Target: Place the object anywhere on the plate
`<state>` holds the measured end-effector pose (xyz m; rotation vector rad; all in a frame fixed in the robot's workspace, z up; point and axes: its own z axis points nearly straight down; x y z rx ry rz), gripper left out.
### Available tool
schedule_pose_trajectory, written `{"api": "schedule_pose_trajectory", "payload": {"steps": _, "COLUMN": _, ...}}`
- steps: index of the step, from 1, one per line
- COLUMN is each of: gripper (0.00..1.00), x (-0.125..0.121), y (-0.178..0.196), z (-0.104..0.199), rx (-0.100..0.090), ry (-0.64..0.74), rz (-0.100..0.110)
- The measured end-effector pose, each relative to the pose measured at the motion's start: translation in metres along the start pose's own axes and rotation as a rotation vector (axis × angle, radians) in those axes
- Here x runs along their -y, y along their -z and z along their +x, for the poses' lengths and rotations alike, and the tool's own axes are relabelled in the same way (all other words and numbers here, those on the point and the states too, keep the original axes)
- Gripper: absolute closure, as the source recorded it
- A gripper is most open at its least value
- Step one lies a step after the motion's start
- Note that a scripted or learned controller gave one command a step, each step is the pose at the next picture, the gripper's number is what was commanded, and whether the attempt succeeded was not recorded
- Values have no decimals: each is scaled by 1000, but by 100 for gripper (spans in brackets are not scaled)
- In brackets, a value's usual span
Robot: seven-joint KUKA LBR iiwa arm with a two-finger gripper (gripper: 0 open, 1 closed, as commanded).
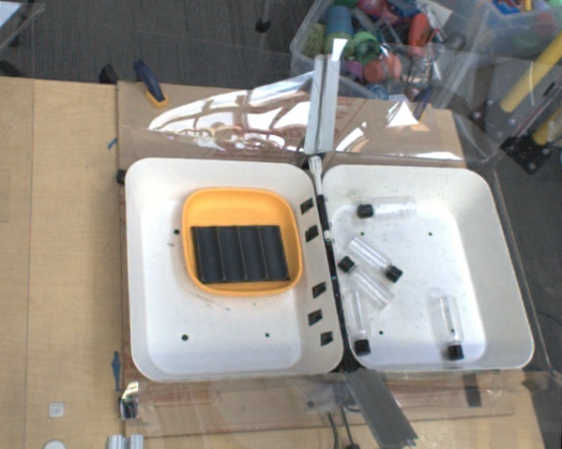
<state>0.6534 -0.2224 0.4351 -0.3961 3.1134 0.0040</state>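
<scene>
An orange plate [199, 215] lies in the left white bin [154, 325], with a black ridged insert [239, 253] covering most of its floor. Several clear plastic tubes with black caps lie scattered in the right white bin [504, 277]. One tube [388, 209] rests near the bin's back. Two tubes [371, 256] cross each other near the middle. Another tube [359, 319] lies by the divider at the front left, and one tube [444, 318] lies at the front right.
A row of small black clips [316, 277] runs along the divider between the bins. A clear box of colourful toys [394, 37] stands behind the bins. Wooden bench surface [45, 253] stretches to the left.
</scene>
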Motion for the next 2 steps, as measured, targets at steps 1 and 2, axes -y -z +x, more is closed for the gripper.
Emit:
{"api": "schedule_pose_trajectory", "payload": {"steps": 1, "gripper": 100, "x": 3, "y": 0, "z": -16, "rx": 6, "ry": 308, "rz": 3}}
{"api": "schedule_pose_trajectory", "payload": {"steps": 2, "gripper": 100, "x": 3, "y": -3, "z": -15, "rx": 4, "ry": 599, "rz": 1}}
